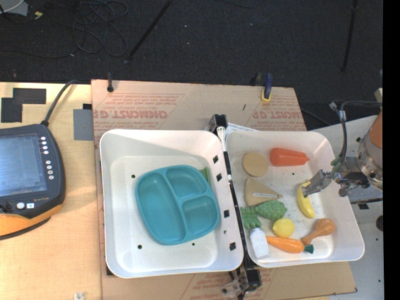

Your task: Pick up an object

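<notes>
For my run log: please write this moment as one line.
gripper: over right bin, beside banana | held: nothing seen | left bin: tray

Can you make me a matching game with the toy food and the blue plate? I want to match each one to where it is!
Things:
1. teal divided plate
2. banana
3. red-orange pepper
4. drumstick

Places:
A. far end of the right bin
B. left bin
C. near right corner of the right bin
D. right bin, next to the gripper

Pairs: 1-B, 2-D, 3-A, 4-C
</notes>
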